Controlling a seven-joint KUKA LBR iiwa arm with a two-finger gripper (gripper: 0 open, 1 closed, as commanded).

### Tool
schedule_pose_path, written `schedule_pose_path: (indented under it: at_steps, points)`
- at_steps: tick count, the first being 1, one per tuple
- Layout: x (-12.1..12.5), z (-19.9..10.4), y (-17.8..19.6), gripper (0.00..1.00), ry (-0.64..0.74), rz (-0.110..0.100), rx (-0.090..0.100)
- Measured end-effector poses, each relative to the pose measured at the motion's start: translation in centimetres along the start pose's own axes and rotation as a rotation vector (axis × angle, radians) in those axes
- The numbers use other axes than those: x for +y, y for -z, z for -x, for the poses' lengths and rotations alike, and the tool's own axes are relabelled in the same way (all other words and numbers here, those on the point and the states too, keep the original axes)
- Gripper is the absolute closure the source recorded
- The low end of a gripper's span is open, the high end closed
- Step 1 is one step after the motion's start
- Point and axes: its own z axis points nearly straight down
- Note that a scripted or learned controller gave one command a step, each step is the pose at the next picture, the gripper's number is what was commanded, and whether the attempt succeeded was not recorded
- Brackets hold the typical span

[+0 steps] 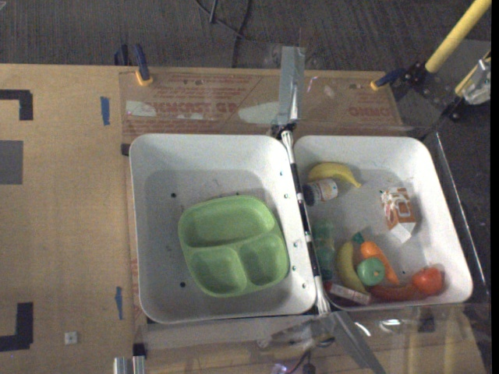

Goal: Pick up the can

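Roughly counted: two shallow white bins; the left bin [148, 170] holds one green three-compartment plastic plate [232, 244]. The right bin [437, 178] holds two yellow bananas [334, 173], one carton [399, 209], and what looks like the small white-labelled can [323, 191] lying against the dividing wall, with bare floor just right of it. The gripper's state cannot be told.

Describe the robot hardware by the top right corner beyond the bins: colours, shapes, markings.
A straight yellow rod slants down from the corner to a dark, blocky joint. Beside it, at the right edge, sits a pale grey piece with rounded outlines. It is too blurred to read any markings or cables, and I cannot tell whether these parts belong to the arm.
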Motion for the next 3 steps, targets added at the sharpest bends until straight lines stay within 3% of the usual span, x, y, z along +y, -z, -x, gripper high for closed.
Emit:
schedule_pose_path:
  at_steps: [1, 2, 3]
  points:
    - [-2.6, 0.2, 1.4, 1.0, -0.121, -0.001, 0.001]
    - [3.0, 0.0, 3.6, 1.0, -0.3, 0.003, -0.001]
    - [3.0, -0.8, 3.6, 1.0, -0.13, 0.0, 0.0]
